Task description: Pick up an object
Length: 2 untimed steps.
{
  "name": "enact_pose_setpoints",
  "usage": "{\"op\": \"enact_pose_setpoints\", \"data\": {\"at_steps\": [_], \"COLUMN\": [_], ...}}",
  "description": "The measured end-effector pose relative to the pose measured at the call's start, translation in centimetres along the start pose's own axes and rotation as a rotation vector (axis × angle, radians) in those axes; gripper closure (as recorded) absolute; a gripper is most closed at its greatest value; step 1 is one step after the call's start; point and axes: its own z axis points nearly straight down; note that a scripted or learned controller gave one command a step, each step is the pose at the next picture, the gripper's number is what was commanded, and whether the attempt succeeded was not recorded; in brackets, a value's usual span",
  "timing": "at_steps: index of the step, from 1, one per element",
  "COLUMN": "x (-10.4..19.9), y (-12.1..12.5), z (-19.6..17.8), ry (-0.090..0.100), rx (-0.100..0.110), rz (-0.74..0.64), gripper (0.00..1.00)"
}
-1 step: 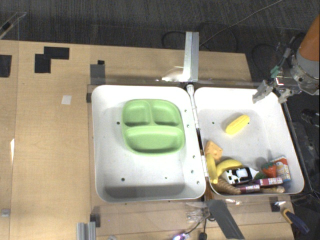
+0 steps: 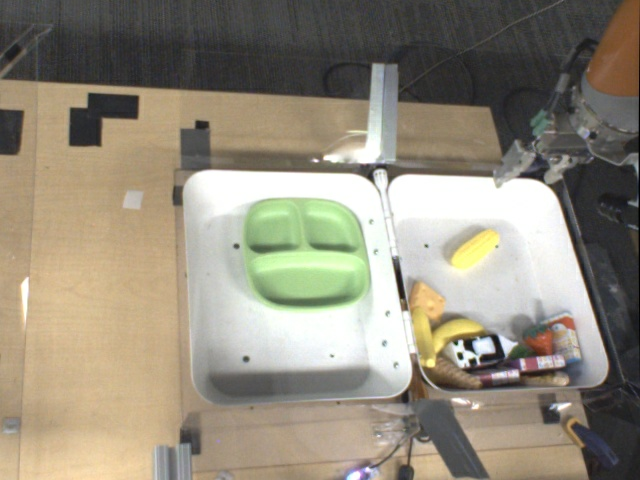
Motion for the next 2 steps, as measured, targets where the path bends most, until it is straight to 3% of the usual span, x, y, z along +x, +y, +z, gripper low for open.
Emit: {"op": "enact_pose_setpoints", "data": {"at_steps": [1,2], "x": [2.7,6.1], "y": [-2.0,-4.2], "z": [14.2,15.0], "ry": [0.002,0.001], "rx": [0.002,-0.005], "rz": [0.16,0.112], "gripper": [0.0,0.0]}}
